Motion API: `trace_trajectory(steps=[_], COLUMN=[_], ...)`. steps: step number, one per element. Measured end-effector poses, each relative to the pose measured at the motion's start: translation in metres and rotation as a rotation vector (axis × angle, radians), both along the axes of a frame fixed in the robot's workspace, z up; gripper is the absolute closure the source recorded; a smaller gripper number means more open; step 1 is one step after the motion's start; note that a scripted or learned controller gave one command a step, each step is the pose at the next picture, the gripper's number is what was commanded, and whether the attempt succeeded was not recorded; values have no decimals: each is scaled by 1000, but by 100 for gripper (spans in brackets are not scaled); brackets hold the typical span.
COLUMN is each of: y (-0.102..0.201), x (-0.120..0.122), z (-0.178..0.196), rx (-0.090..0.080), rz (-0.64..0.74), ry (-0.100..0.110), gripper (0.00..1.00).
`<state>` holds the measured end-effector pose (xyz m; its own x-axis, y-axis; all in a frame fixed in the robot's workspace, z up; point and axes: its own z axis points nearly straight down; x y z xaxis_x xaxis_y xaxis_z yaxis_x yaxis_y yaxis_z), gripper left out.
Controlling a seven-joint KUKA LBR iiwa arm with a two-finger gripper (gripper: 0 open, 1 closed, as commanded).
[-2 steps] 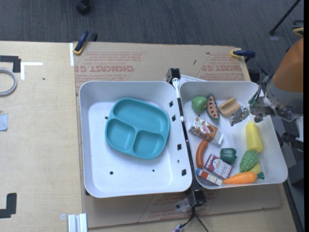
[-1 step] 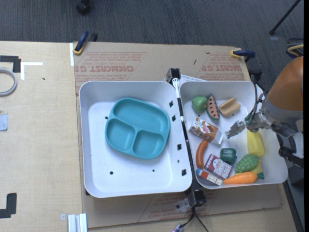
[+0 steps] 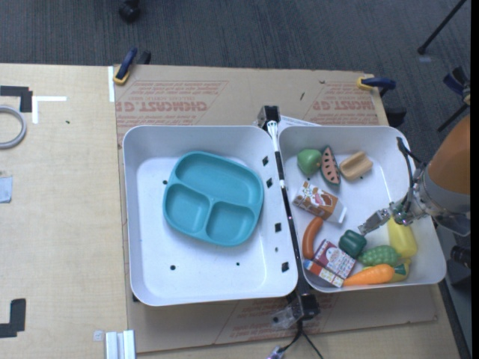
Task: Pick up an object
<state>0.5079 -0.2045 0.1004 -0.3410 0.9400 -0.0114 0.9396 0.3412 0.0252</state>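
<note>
1. Toy food fills the right bin (image 3: 397, 144): green pepper (image 3: 308, 160), watermelon slice (image 3: 330, 165), bread (image 3: 355, 165) at the far end; carton (image 3: 317, 200), sausage (image 3: 311, 236), dark green piece (image 3: 352, 242), red box (image 3: 332, 261), carrot (image 3: 369, 276), yellow piece (image 3: 402, 239) nearer
2. Gripper (image 3: 380, 220) sits low in that bin, right side, just beside the yellow piece and the dark green one
3. Fingers: can't tell if apart or together, nothing visibly between them
4. Likely target is the near-right cluster; it's packed tight, so a neighbour may get nudged
5. Left bin (image 3: 138, 223) holds a teal divided plate (image 3: 213, 198), well clear of the arm
</note>
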Motion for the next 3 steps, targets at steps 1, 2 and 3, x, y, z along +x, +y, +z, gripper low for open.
trace_trajectory(steps=[1, 2, 3], y=[-3, 60, 123], x=[2, -30, -29], z=[11, 73, 121], rx=[-7, 2, 0], rz=[-6, -45, 91], ry=[-8, 27, 25], gripper=[100, 100, 100])
